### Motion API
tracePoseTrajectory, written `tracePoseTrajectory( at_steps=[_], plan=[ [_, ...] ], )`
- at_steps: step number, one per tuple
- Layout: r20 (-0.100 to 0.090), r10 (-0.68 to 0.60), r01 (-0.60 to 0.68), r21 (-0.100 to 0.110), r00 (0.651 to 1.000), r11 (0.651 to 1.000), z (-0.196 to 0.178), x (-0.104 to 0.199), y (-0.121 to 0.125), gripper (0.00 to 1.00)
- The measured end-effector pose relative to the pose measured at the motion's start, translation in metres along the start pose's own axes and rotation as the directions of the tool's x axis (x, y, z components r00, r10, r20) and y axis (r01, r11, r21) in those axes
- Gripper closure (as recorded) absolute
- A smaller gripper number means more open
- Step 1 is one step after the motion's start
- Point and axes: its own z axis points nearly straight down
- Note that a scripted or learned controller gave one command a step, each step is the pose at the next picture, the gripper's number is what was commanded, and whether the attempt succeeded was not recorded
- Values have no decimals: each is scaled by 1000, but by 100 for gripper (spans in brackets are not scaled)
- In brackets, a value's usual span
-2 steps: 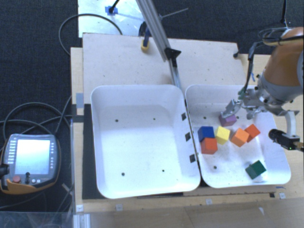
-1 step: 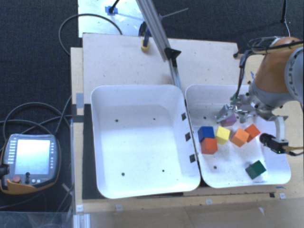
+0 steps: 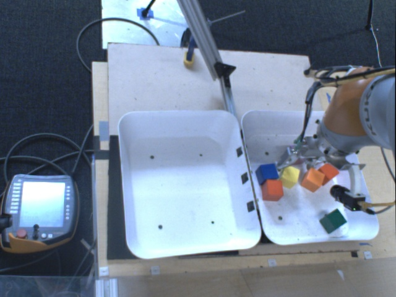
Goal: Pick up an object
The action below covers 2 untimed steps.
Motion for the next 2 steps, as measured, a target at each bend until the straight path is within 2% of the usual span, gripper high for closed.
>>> tracePoseTrajectory(
  at_steps=[1, 2],
  plan=[
    [1, -3, 3, -7, 1000, 1000, -14, 0, 2, 100],
    [1, -4, 4, -9, 1000, 1000, -66, 10, 5, 100]
  ],
)
